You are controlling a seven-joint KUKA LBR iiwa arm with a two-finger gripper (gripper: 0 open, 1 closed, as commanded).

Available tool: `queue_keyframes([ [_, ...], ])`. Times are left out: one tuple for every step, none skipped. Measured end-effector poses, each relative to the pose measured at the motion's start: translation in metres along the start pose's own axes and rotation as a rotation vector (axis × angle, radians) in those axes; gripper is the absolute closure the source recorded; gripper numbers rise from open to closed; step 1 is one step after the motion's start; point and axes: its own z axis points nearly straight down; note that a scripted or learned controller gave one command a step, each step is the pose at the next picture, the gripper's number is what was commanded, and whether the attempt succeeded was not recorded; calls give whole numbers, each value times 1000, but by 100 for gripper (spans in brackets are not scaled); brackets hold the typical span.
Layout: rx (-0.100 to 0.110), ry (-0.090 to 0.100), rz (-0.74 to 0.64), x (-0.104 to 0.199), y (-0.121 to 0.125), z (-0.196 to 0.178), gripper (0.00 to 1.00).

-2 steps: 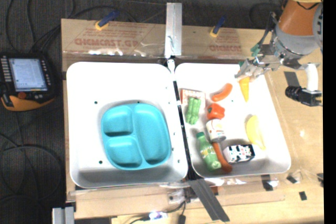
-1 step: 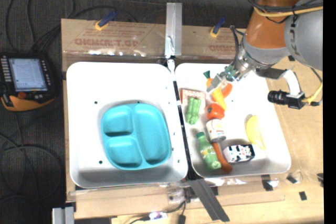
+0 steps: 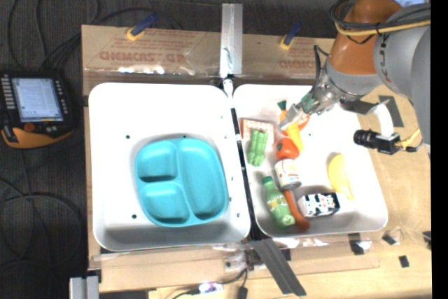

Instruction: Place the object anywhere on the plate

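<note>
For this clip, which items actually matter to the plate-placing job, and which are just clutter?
Belongs to the job:
- teal plate, in the left bin
- gripper, low over the right bin
- orange and yellow toy right under the gripper, the likeliest pick

Just lying about:
- banana
- green bottle
- small jar
- pea pods packet
- black and white box
- tablet, off the bench

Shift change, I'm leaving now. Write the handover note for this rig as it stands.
End effector: low over the right bin's far left part, at an orange and yellow toy; grip unclear from this view.
Plate: turquoise, three compartments, in the left bin, nothing on it.
Right bin also holds a banana, a green bottle and other toy food.
Done: nothing placed.
Left: pick an object, carry it left, set it on the plate.
</note>
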Motion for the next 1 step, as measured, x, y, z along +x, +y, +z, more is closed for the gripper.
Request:
queue_keyframes([
  [0, -1, -13, 85, 2, -35, 100],
])
